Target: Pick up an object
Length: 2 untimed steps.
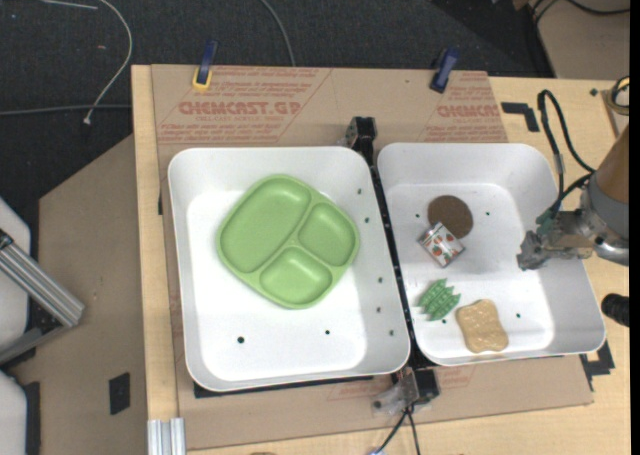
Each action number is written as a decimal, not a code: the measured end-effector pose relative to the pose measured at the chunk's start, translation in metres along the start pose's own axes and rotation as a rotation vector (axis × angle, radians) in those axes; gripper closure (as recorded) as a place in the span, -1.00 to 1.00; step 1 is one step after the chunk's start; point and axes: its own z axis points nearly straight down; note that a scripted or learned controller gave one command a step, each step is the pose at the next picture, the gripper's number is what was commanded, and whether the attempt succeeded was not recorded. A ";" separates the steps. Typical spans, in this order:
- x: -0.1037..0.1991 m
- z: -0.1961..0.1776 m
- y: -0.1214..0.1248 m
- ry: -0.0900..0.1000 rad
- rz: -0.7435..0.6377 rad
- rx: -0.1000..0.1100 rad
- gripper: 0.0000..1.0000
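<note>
Gripper point(532, 251) low at right bin's point(530, 165) right wall, grip state impossible to tell, brown disc point(450, 212), small box point(441, 244), green piece point(438, 299), tan biscuit point(482, 326) inside, green tray point(288, 240) in left bin point(200, 343).

I read red "CHEMCAST GP" print on the brown board point(250, 103) beyond the left bin, repeated at far right, partly hidden.

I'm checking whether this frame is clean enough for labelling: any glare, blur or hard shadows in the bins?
Camera view: even, soft lighting; the left bin and right bin are bright white but not blown out. The green tray, brown disc and tan biscuit-shaped piece cast only faint shadows. The tool at the right looks slightly soft and dark.
</note>
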 end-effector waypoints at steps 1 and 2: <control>0.006 -0.062 0.005 0.000 -0.001 -0.003 1.00; 0.006 -0.095 0.006 0.000 -0.001 0.001 1.00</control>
